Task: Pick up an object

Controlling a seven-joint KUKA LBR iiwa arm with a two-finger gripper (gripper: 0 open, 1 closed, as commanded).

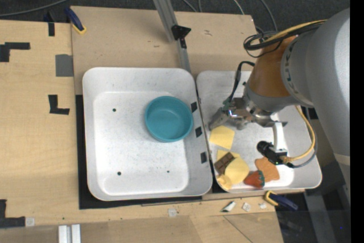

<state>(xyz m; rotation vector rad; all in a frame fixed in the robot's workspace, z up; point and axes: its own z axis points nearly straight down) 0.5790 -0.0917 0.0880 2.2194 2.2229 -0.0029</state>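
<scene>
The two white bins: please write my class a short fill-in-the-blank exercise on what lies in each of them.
1. The blue bowl sits in the ____ bin.
2. The yellow pieces lie in the ____ bin.
3. The bowl's colour is ____.
4. The gripper hangs over the ____ bin.

Missing words: left; right; blue; right

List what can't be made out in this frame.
- Gripper in the camera view: small and blurred, so its grip state is unreadable.
- Right white bin: the grey arm hides much of its floor.
- Small red and orange objects: too small to identify.
- Brown block among yellow pieces: identity unclear.
</scene>
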